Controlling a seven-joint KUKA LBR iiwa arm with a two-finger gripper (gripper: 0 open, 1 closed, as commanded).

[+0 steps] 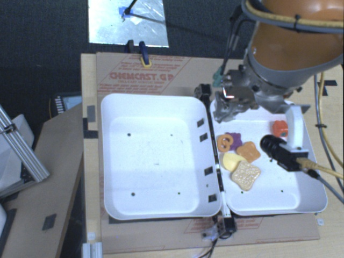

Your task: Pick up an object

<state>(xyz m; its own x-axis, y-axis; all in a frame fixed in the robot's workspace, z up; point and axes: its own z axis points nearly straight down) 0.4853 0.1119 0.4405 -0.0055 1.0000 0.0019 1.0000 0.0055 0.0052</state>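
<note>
Toys (240, 157) clustered against right bin's (309, 198) inner edge; pincer (224, 113) state unclear.

two bins sit side by side on the surface (64, 144). the right bin (279, 198) holds a pretzel (225, 141), a cracker (245, 175) nearer the front, and a block (280, 128) toward its right wall.

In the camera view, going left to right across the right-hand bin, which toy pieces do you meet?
Pretzel-shaped piece → pale yellow piece → speckled toast-like piece → small orange-red piece by the bin's right wall.
</note>
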